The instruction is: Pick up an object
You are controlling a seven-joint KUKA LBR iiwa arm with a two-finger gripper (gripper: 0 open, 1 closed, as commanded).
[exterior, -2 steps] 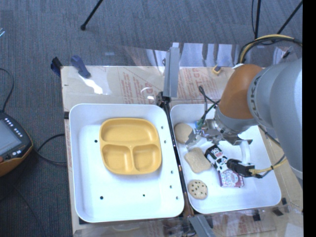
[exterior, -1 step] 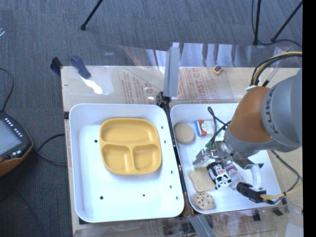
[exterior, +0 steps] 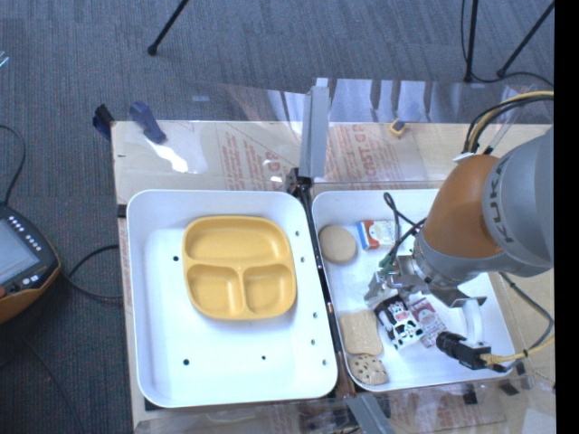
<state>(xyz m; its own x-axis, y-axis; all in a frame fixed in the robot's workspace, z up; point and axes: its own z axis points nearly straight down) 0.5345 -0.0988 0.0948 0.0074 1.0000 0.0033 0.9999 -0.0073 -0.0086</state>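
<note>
Reaching in from the right, the grey arm [exterior: 507, 215] with its orange band hangs low over the right bin [exterior: 348, 208], and its hand [exterior: 395, 298] sits among the clutter near the bin's middle. Whether the hand is apart or together cannot be told from this slant, and nothing can be seen clamped in it. Just beside and below the hand lies a small black-and-white toy [exterior: 405, 327], seemingly touching the metal parts above it. A round tan cookie [exterior: 337, 243] rests near the bin's upper left, with a small red, white and blue packet [exterior: 374, 234] just to its right. A square cracker [exterior: 361, 332] lies along the lower left wall, and a darker round biscuit [exterior: 368, 368] sits in the corner below it. The left bin [exterior: 154, 351] bears a yellow divided plate [exterior: 240, 267]. Both bins stand on the table [exterior: 217, 152], which is covered with clear sheeting over cardboard. Grey carpet [exterior: 81, 52] surrounds it, with tripod legs [exterior: 176, 16] at the top.
</note>
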